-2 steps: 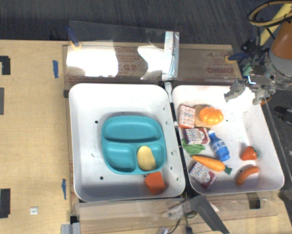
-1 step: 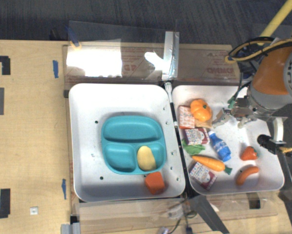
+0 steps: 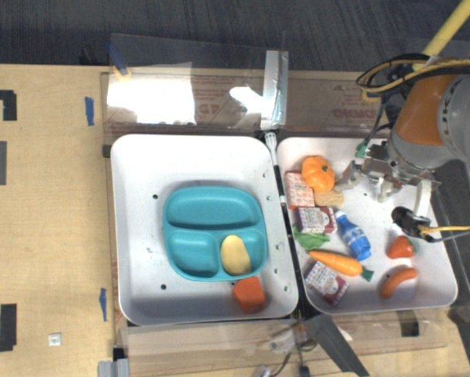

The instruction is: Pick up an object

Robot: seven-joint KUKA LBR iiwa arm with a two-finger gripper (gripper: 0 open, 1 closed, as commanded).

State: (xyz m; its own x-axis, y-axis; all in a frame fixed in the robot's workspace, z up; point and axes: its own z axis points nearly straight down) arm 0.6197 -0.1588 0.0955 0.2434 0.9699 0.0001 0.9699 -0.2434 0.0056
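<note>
the grey arm (image 3: 455, 128) comes in from the right with its orange band (image 3: 418, 116) over the far right corner of the right bin (image 3: 439, 301). its wrist is bent down and toward the left, so the gripper (image 3: 375, 170) hangs over the far part of that bin. whether the gripper is spread or closed i cannot tell from here.

closest to it is one round orange fruit (image 3: 317, 173), just to its left, lying on the bin floor near the divide between the two bins.

counting the rest of the right bin:
- three red-and-white packets (image 3: 315, 220), strung down the left side
- one blue bottle (image 3: 353, 237) in the middle
- one carrot (image 3: 337, 263) beside the bottle on the near side
- two red pieces (image 3: 400, 248) toward the near right corner

the left bin (image 3: 133, 210) holds one teal tray (image 3: 211, 214) with three compartments. one yellow fruit (image 3: 235, 255) sits in the tray's near right compartment. one orange block (image 3: 250, 293) lies on the bin floor just beside the tray's near edge.
</note>
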